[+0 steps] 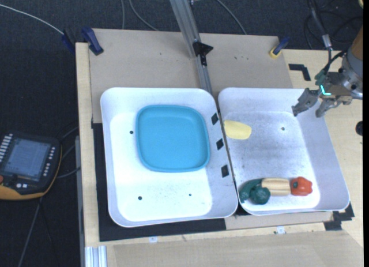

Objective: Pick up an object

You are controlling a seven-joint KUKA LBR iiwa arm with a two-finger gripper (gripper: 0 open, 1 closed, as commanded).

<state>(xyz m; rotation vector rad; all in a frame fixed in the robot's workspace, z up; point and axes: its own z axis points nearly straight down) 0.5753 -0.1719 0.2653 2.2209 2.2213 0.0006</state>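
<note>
My gripper (314, 106) hovers over the upper right corner of the right bin (271, 145), its two dark fingers spread open with nothing between them. A pale yellow lemon-shaped piece (237, 130) lies at the bin's left wall. Along the bin's front edge rest a dark green vegetable piece (255, 193), a tan bread-like roll (276, 186) and a red tomato-like piece (301, 186), side by side and touching. All of these lie well away from the gripper.
The left bin (118, 139) holds a square blue plate (172, 138). A metal pole (185, 12) slants in from the top to between the bins. A handheld control pendant (26, 165) lies on the floor at left, with cables around.
</note>
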